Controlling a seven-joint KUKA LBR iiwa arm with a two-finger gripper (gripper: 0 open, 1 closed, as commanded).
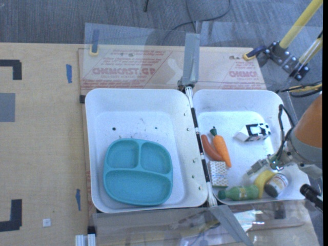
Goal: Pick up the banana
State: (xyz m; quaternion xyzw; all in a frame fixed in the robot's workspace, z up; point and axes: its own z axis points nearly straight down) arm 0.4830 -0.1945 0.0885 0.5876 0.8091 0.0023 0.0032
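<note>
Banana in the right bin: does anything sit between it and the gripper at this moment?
Nothing visible does. The gripper is low over the right bin, right at the upper end of the banana. A small can crowds the banana's right side and a green bottle lies at its lower left.

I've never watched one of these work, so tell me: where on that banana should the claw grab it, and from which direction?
Probably across the banana's middle, coming straight down from above. It lies flat near the front right corner of the right bin, with a green bottle against one end and a small jar beside it, so a sideways approach looks crowded. The claw hangs right above it.
</note>
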